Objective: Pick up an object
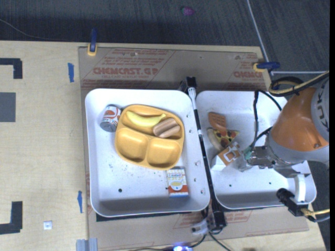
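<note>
Near the bottom of the frame, a small carton (178, 182) stands in the left bin (99, 156), below a yellow divided plate (149, 136) holding a banana (140, 119) and a hot dog (166, 128), with a can (109, 117) at its upper left. In the right bin (251, 192), the gripper (242, 158) sits low beside a small orange block (229, 155); whether it is grasping cannot be told. Just above lies a pizza slice (221, 136), its long axis running upper left to lower right, and another orange piece (217, 120), hard to identify.
</note>
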Tool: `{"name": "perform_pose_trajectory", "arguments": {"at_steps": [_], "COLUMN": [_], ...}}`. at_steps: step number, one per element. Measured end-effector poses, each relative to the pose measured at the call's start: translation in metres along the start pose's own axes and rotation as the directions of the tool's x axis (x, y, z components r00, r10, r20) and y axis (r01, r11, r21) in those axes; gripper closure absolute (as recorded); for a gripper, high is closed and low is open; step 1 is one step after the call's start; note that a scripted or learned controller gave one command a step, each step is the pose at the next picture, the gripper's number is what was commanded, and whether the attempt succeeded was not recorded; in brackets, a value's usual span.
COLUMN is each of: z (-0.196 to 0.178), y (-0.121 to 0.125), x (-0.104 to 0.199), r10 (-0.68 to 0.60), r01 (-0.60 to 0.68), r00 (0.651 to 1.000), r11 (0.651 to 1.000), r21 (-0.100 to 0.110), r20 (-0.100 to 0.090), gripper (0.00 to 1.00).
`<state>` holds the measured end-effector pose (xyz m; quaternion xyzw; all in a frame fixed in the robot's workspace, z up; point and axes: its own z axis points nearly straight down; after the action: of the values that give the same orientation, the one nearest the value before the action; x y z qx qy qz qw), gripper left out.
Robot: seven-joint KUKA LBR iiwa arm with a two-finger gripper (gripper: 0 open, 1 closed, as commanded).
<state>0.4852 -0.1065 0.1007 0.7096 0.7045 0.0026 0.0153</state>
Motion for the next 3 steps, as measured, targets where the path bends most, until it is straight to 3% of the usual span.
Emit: {"name": "perform_pose_trajectory", "arguments": {"at_steps": [1, 3], "z": [0.0, 0.011], "y": [0.0, -0.003], "x": [0.0, 0.009], "r10": [0.0, -0.006], "r01": [0.0, 0.007], "r00": [1.0, 1.0], "r11": [1.0, 1.0], "r21": [0.001, 0.014], "r20": [0.0, -0.015], "gripper": [0.0, 0.0]}}
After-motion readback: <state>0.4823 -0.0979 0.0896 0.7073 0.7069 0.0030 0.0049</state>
